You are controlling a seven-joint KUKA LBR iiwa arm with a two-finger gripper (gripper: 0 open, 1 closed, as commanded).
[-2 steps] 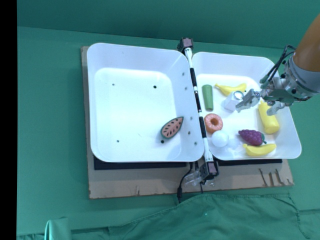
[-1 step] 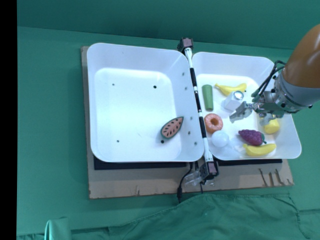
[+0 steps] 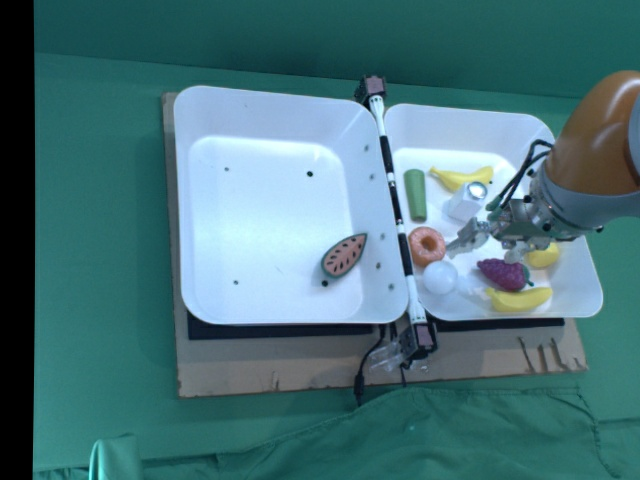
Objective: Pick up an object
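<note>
My claw (image 3: 478,236) hangs unclenched and grasping nothing over the right bin (image 3: 440,123), just beside the doughnut (image 3: 427,245) and grapes (image 3: 503,273).

A single fixed camera looks down from above at a slant onto the desk (image 3: 100,218), which is covered in green cloth. It stands far enough back to take in both white bins whole: the left bin (image 3: 200,118) sits near the middle of the frame, the right bin (image 3: 500,128) toward the right side. The far edge of the desk lies at the top of the frame and the near edge at the bottom. The arm (image 3: 600,148) enters from the right.
</note>
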